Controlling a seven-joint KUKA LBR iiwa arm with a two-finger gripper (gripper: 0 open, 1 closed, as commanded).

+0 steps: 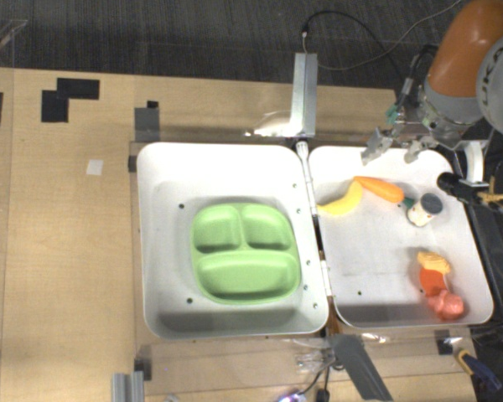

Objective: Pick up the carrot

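Wooden surface (59,224) carries two white bins side by side. Inside the right bin (386,300), the carrot (379,189) lies near the far wall, its left end touching a yellow banana (342,203). Just beyond it the gripper (394,147) hovers with fingers spread apart, holding nothing. A green divided plate (245,251) sits in the left bin (163,224).

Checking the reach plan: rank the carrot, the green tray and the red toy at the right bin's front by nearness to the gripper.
From the gripper, above the right bin's back edge:
1. carrot, just below it in the right bin.
2. red toy, front right corner of that bin.
3. green tray, in the left bin.
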